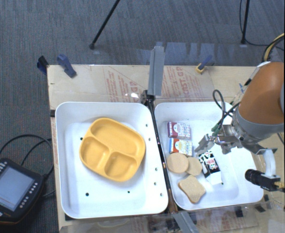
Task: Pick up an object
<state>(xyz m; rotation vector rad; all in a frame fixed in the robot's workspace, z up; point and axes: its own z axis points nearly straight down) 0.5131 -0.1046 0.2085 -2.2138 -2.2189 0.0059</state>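
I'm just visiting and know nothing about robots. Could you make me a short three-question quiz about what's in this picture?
1. True or false: the yellow tray lies in the right bin.
2. What lies nearest the gripper? A) black-and-white carton B) bread slice C) red packet
3. Fill in: the two round cookies sit just below the ____ packet.

Key: 1 false, it lies in the left bin; 2 A; 3 blue.

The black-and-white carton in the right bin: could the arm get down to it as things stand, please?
Probably yes. The black-and-white carton lies flat in the right bin with nothing on top of it, and the end effector hangs just above its upper end. The round cookies and the bread slice crowd its left side.
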